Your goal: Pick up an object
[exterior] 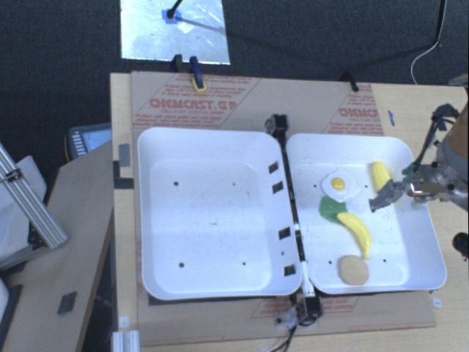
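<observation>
Camera view: gripper over the right bin, beside the items.
Grip state: cannot tell how far apart; nothing visibly held.
Risk: banana, green piece and fried egg touch, so a descent could nudge neighbours or catch two.
Nearest target: corn, just up-left of the tool.
Other option: cookie, well apart, lower.

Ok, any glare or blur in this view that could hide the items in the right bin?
Camera view: even lighting, the right bin not washed out; fried egg, banana and cookie read sharply. The hand looks slightly soft. Glare sits on the foil sheet, off the bins.
</observation>
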`<action>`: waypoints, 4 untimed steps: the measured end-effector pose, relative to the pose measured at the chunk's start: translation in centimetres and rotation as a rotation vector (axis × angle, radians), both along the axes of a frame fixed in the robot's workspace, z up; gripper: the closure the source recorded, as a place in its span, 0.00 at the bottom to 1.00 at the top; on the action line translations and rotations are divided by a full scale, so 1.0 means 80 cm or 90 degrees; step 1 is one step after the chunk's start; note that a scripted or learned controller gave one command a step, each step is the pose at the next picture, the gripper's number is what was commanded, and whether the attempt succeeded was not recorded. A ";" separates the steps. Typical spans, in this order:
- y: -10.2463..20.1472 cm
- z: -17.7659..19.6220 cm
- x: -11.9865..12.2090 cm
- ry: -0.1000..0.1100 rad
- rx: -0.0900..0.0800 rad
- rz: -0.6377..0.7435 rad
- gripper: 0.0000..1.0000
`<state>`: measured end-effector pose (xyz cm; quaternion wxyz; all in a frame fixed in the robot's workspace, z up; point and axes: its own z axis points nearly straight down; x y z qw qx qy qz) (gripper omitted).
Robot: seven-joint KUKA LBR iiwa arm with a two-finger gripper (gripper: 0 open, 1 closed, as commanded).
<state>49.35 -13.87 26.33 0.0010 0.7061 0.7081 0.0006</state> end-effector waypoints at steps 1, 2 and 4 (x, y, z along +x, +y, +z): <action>0.082 -0.104 0.014 0.006 0.003 0.004 0.00; 0.076 -0.085 0.017 -0.001 0.000 0.000 1.00; 0.196 0.163 0.033 -0.005 0.002 0.004 1.00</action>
